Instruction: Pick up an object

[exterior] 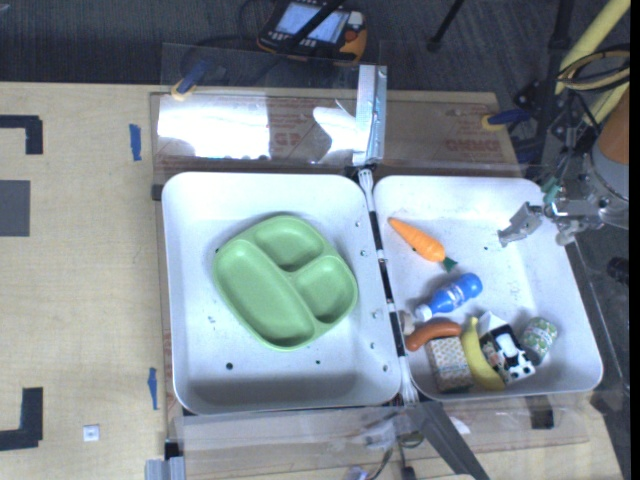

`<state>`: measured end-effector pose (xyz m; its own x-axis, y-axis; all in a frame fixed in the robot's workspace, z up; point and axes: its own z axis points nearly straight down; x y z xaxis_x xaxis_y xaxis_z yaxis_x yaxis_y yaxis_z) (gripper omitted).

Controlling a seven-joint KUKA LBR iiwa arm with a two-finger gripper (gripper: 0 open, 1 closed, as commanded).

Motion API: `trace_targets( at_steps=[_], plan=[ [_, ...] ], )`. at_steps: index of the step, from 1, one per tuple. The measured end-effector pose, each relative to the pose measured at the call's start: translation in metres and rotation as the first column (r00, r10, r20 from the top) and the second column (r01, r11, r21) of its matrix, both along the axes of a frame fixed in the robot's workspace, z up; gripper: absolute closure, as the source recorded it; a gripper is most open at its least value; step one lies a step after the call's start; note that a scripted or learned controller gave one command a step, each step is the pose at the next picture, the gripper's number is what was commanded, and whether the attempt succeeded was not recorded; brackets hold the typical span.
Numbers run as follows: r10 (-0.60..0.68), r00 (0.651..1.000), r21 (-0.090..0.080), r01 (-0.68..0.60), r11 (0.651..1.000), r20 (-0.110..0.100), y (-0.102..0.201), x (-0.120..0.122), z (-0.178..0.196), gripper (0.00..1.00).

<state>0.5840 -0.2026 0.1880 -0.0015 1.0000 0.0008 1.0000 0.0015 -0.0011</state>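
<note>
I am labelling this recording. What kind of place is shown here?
Probably a robotics lab bench: two white bins side by side, toy food such as a carrot, a gripper at the right, and a handheld control pendant behind.

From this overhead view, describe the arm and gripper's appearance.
The gripper is a small pale grey metal piece at the right bin's far right edge. The arm behind it looks grey with an orange-brown band. Dark cables hang nearby.
</note>
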Motion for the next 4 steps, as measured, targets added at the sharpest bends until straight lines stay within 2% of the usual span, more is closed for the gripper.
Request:
trace_targets(
  at_steps=[1,2,3,4],
  plan=[
    [0.043,0.999,0.000,-0.043,0.999,-0.001,-0.016,-0.036,0.032,0.00],
    [0.100,0.995,0.000,-0.100,0.995,0.001,0.046,-0.007,-0.058,0.00],
    [0.413,0.911,0.001,-0.413,0.911,0.000,0.109,0.002,-0.072,0.00],
    [0.592,0.806,-0.004,-0.592,0.806,0.005,0.086,0.042,-0.102,0.00]
  ],
)
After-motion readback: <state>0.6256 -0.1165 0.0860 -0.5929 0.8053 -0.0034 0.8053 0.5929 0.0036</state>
